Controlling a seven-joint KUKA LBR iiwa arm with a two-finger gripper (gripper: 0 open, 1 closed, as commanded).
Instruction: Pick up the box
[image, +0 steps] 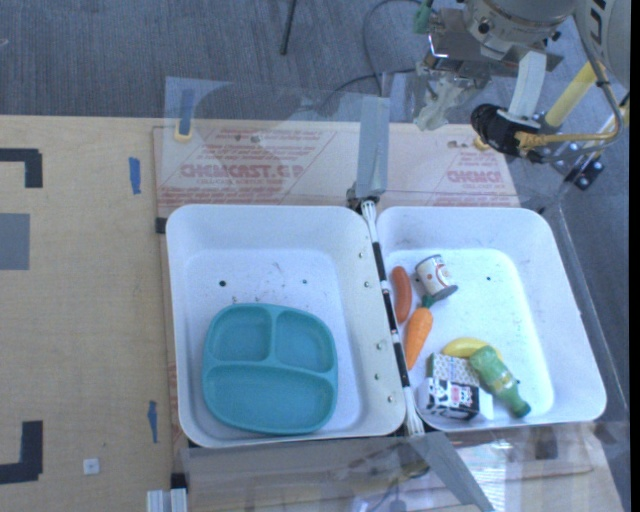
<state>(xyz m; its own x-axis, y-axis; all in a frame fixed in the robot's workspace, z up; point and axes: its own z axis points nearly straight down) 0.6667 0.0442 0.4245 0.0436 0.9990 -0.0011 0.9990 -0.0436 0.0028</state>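
Observation:
The box (452, 388) is small, black and white with a red patch, and lies flat near the front left corner of the right bin (560, 300). A green bottle (499, 379) rests against its right side. My gripper (437, 98) hangs high beyond the far rim of the bins, over the cardboard backing, far from the box and with nothing seen in it.
The right bin also holds two orange carrots (401, 292) (417, 336), a small can (433, 277) and a yellow banana (463, 347) just behind the box. A teal divided plate (270, 368) lies in the left bin (200, 250).

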